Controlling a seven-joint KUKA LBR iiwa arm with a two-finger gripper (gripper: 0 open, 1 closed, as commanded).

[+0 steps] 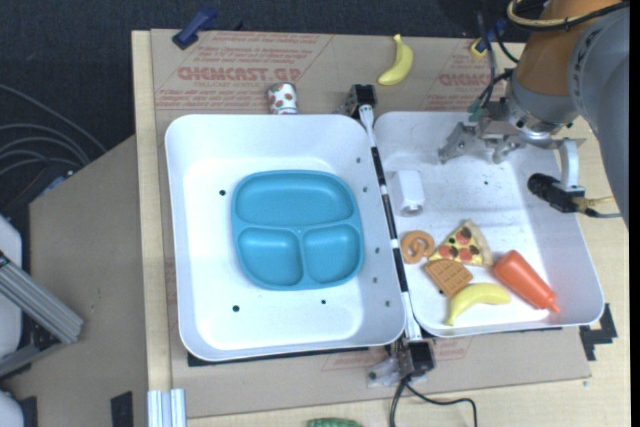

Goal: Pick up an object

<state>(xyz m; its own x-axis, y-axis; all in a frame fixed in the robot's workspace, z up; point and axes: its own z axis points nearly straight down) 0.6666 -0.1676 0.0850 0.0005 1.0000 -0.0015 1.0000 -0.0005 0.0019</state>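
Two bins on the bench; left bin carries a blue divided tray, right bin carries the pickable items; none of them is lifted, so we judge the task as not yet done, with the whole grasp left to do.

Gripper sits at the far end of the right bin, fingers spread apart and nothing between them; we read it as released and empty; whether the tips touch the bin floor we can't tell from this angle.

Candidate objects are all well apart from the gripper, clustered at the near end of the right bin: white cylinder near the divider between the bins; pretzel; pizza slice; cracker touching the pizza slice; yellow banana just beside the cracker; orange carrot next to the banana.

White cylinder is the closest target and stands alone, so we'd rate it the cleanest grasp; the food cluster is tight, so we'd expect neighbours to get nudged.

Outside the bins: second banana and a small patterned cup on the cardboard; not reachable targets in our view.

Remaining: move over one object, descend, close, lift.
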